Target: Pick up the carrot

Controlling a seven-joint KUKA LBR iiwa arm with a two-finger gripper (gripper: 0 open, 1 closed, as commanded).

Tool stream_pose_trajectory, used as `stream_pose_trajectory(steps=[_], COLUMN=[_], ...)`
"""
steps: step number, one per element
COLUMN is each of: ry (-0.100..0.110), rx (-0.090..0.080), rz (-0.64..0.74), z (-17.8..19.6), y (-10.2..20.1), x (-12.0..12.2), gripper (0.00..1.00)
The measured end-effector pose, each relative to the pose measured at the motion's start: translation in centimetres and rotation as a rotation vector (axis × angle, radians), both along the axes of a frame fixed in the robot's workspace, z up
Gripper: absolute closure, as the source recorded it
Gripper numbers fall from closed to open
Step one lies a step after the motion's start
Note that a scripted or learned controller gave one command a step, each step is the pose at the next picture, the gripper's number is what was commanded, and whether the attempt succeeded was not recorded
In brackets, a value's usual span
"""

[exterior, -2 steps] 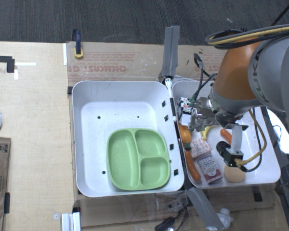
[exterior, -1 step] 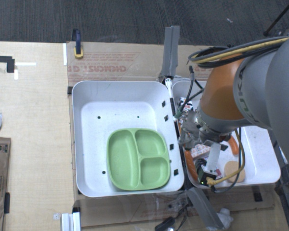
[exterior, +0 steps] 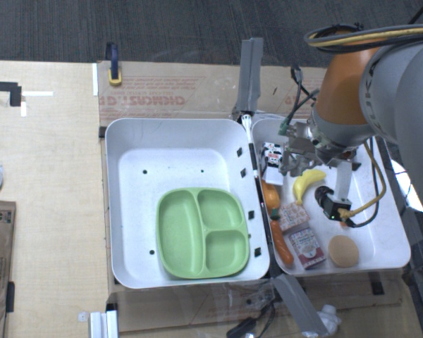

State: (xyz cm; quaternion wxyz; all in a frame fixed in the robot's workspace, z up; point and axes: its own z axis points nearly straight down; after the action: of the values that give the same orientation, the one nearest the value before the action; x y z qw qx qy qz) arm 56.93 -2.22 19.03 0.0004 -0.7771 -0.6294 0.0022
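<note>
The carrot (exterior: 281, 247) lies low in the right bin (exterior: 388, 255), a slim orange length running along that bin's left wall, its lower end close to the front corner. Just beside it on the right sits a red-and-white packet (exterior: 306, 248), and further right a tan egg-shaped thing (exterior: 343, 251) rests near the front rim. Above the carrot, against the same wall, is a round orange fruit (exterior: 271, 196), with a small pink-white packet (exterior: 294, 216) next to it. A yellow banana (exterior: 307, 184) lies higher, near the middle of the bin.

The claw (exterior: 296, 162) hangs over the upper part of the right bin, just above the banana and well up-bin from the carrot, not touching it. Nothing shows between its fingers; whether it stands wide or narrow, I cannot tell.

The left bin (exterior: 127, 189) holds a green divided plate (exterior: 203, 232) in its lower half. Both bins rest on the pale surface (exterior: 42, 189).
</note>
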Motion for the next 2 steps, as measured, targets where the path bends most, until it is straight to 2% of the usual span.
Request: stream_pose_trajectory(steps=[1,2], ry=[0.000,0.001], rx=[0.000,0.003], rz=[0.023,0.344], z=[5.6,2.8], y=[-2.2,0.2], x=[-3.6,-9.1], gripper=[1.00,1.00])
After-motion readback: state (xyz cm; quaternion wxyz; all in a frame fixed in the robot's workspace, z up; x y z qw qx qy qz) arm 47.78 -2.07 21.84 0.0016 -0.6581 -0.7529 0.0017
